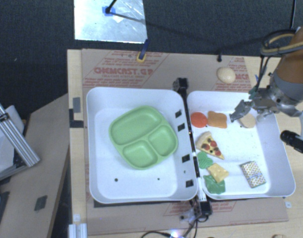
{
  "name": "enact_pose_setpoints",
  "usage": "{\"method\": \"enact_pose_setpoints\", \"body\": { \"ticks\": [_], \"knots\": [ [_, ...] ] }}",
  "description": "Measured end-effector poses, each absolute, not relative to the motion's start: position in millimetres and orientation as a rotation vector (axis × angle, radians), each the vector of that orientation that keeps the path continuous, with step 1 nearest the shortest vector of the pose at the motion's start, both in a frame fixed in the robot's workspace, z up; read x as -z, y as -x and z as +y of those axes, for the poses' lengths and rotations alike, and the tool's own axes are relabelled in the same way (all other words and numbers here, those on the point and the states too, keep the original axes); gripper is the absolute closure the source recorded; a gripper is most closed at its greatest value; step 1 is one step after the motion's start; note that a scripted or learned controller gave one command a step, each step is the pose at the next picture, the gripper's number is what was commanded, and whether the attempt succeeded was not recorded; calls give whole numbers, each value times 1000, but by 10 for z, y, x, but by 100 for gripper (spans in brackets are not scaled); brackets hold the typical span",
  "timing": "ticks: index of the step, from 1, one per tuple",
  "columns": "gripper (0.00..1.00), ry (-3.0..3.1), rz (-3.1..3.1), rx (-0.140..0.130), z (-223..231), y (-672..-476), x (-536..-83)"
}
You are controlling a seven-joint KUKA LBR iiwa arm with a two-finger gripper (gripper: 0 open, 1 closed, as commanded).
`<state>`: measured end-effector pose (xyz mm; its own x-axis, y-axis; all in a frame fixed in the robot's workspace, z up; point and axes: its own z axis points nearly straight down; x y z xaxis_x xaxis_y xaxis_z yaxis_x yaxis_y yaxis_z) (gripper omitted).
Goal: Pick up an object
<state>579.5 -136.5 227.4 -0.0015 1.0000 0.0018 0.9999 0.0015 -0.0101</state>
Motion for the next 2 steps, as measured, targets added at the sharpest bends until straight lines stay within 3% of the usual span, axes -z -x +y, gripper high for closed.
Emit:
{"method": "enact_pose_setpoints", "body": {
  "ticks": [1, 2],
  "knots": [
    [0, 2218, -2226, 2, -1364, -5820, -2337],
    [0, 2219, -2221, -2, -1454, -5771, -1822]
  ]
}}
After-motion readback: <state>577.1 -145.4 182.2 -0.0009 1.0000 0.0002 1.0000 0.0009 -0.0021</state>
